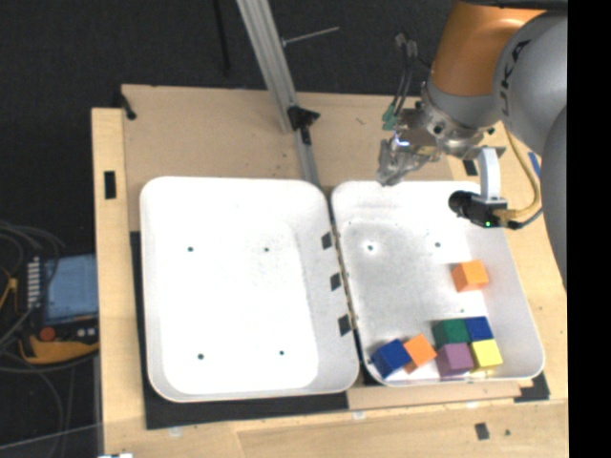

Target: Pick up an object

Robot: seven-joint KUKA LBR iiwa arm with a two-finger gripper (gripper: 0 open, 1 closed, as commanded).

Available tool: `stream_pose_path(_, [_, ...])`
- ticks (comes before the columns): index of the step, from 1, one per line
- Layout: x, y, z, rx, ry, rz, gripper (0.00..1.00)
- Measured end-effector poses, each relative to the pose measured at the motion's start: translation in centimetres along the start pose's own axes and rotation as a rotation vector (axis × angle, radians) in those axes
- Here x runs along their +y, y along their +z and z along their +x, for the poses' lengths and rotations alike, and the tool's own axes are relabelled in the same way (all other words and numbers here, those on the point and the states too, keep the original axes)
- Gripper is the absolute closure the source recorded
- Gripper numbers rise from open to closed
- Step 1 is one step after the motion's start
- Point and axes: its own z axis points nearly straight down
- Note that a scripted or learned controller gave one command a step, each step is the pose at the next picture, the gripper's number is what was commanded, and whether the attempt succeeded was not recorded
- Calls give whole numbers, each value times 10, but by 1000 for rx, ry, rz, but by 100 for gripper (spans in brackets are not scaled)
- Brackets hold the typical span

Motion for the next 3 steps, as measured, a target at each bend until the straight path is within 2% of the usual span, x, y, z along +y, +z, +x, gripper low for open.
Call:
stream_pose_path(1, [-1, 6, 62, 2, 0, 5, 100])
stream_pose_path(2, [4, 22, 113, 2, 0, 7, 100])
stream_pose_path(3, [-6, 22, 157, 2, 0, 7, 100])
